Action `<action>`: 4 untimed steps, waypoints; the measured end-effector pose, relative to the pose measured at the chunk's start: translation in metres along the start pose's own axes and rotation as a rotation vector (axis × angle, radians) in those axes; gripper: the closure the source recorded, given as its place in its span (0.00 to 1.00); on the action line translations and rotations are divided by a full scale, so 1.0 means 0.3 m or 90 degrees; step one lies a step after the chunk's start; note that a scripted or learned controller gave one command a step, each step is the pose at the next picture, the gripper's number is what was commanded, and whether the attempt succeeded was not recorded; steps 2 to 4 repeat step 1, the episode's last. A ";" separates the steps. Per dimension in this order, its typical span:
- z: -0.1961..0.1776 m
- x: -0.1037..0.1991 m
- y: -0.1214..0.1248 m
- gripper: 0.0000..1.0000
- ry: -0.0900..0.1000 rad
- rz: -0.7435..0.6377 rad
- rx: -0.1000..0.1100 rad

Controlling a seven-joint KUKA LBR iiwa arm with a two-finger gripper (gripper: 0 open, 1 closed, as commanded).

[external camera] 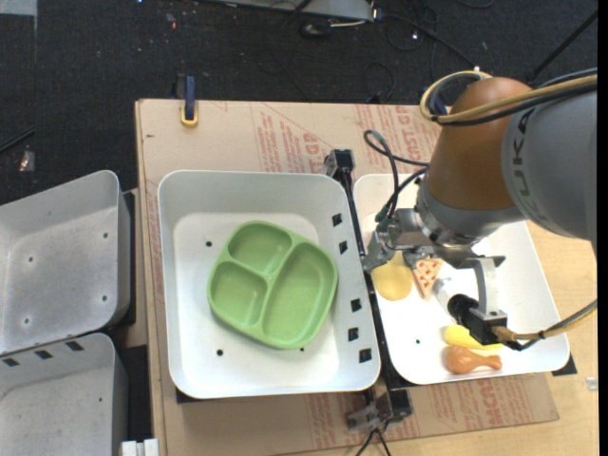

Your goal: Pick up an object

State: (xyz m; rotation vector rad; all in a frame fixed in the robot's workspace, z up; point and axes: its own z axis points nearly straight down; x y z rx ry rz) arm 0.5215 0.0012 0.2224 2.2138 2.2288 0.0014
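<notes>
In the right bin (541,283), a pale yellow round object (391,281) lies near the left wall, with a toy pizza slice (427,275) touching its right side. Nearer the front lie a small yellow piece (458,333) and an orange drumstick-shaped toy (472,358). My gripper (385,245) hangs low over the bin's left side, just above the yellow round object. The orange-banded wrist covers most of it. Nothing can be seen held in it.
The left bin (190,350) holds a green three-compartment plate (274,283). A black divider with clips (359,283) runs between the bins. A yellow-handled clamp (190,103) sits at the bench's back left. White lids (57,255) lie off the bench to the left.
</notes>
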 end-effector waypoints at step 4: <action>0.016 0.180 0.001 1.00 0.000 -0.001 0.001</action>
